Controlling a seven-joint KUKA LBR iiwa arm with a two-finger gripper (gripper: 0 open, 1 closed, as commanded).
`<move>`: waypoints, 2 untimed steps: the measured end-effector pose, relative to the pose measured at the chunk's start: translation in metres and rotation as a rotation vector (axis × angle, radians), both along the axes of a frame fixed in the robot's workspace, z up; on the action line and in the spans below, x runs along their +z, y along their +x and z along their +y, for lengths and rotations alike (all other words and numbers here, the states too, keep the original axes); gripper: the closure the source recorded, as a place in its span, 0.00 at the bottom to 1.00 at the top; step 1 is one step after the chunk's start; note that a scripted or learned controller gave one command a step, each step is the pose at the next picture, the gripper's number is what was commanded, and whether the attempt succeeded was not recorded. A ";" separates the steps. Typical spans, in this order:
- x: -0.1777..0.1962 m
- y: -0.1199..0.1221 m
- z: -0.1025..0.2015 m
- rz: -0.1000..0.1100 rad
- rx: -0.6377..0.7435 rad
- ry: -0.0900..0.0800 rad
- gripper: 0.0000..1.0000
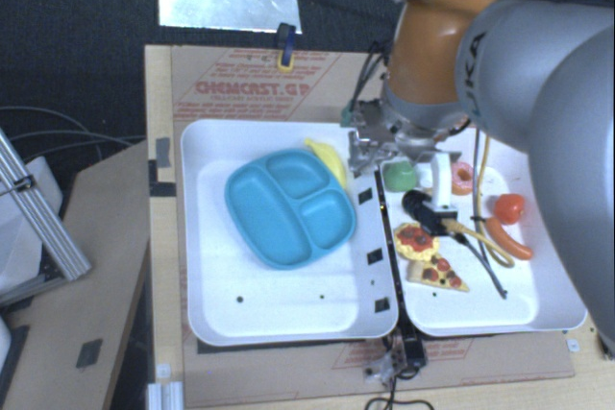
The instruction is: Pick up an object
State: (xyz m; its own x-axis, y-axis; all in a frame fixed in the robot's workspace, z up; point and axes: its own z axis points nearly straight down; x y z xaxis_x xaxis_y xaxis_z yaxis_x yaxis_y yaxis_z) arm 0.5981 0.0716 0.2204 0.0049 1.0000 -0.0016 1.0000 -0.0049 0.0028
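Two bins (288, 322): blue tray (288, 206) left, toy food (432, 254) right.

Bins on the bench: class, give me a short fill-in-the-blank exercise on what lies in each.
1. The blue divided tray lies in the ____ bin.
2. The pizza slice lies in the ____ bin.
3. The banana beside the tray is ____ in colour.

Missing words: left; right; yellow
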 end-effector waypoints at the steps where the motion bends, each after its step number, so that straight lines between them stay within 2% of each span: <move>1: -0.001 0.000 0.004 0.001 0.006 0.002 0.00; 2: 0.010 0.001 0.005 -0.002 0.007 0.002 1.00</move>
State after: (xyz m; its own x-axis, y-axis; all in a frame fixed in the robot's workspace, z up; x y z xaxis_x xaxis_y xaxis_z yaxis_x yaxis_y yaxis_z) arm 0.5987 0.0762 0.2304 -0.0025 1.0000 0.0009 1.0000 0.0025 0.0046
